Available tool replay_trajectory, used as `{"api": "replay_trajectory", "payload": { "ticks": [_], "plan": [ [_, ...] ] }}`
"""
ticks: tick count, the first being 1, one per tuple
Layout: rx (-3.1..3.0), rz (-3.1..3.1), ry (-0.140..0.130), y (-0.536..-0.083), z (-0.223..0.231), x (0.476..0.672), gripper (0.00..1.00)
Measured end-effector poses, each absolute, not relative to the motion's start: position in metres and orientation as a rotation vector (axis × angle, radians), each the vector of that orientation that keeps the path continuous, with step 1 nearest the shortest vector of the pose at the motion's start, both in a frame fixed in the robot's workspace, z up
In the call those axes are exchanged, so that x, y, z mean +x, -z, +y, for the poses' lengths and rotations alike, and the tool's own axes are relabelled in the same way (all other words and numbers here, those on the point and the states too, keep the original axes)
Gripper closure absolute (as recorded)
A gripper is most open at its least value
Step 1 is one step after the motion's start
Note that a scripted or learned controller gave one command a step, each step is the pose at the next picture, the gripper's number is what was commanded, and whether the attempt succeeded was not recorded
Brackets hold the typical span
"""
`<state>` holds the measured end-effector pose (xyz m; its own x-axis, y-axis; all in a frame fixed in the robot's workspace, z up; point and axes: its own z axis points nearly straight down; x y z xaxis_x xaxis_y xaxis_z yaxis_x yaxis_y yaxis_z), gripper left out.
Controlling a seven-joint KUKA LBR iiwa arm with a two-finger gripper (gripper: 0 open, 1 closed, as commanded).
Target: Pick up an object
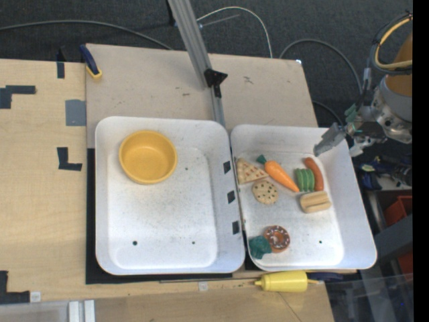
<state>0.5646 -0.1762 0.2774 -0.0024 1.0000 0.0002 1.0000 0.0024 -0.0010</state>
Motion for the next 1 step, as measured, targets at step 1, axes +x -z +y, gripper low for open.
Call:
{"api": "replay_trajectory", "payload": {
  "ticks": [1],
  "plan": [
    [-2.218,-2.224,-0.001,-0.2774,-0.1763,0.5646,0.0]
  ]
}}
